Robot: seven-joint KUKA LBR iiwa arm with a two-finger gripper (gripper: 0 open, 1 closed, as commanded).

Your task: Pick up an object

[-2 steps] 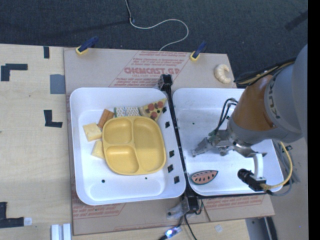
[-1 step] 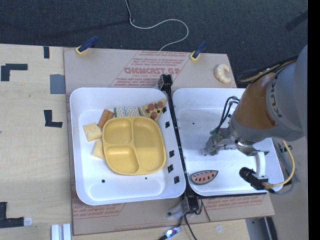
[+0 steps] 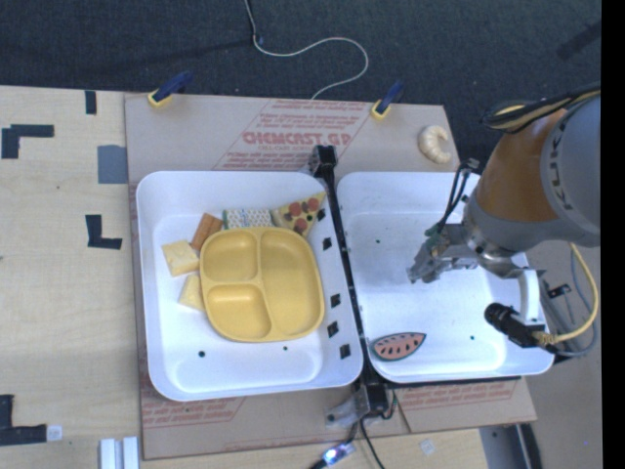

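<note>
The gripper hangs over the right bin. I cannot tell if it is open or closed. A watermelon slice lies near it.

text: "CHEMGEAR"-like red print, letters unsure | on: cardboard sheet under the bins, upper centre of frame | smaller red lines around it: unreadable

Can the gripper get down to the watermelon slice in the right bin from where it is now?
Probably yes. The gripper hangs over the right bin, and the watermelon slice lies flat on bare floor near the front wall, nothing on or beside it.
</note>
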